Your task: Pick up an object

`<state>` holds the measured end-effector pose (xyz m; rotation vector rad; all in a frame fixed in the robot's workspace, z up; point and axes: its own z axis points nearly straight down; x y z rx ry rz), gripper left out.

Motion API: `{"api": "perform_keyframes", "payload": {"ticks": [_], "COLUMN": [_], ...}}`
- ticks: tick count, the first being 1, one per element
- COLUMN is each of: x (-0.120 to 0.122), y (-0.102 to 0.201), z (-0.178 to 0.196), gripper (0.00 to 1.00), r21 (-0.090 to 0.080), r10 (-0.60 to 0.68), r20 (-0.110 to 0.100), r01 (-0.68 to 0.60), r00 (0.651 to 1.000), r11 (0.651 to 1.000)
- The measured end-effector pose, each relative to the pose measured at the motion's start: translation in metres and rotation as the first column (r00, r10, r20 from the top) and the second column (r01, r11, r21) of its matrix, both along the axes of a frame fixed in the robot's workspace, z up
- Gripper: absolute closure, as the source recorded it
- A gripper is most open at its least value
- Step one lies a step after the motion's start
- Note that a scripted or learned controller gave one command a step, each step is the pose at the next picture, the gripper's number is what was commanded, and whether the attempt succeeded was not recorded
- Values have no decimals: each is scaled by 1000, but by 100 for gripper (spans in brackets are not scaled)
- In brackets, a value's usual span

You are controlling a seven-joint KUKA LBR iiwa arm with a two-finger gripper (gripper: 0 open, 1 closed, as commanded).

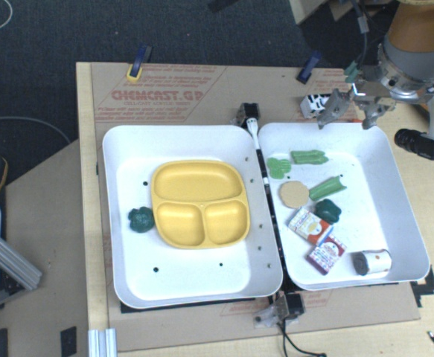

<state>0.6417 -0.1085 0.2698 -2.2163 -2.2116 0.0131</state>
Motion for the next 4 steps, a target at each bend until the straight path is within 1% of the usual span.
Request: {"api": "perform_keyframes", "payload": {"ticks": [1,3,4], "x": [2,-2,4], "y": [0,-10,-17], "z": [7,-82,-137], "gripper": [0,0,0], "r21": [-1,-1,-1], "r10": [2,1,1], "r20": [12,7,6], "r01": [-2,-1,-1], "r00": [1000,1000,1000], "r11": [1000,1000,1000]}}
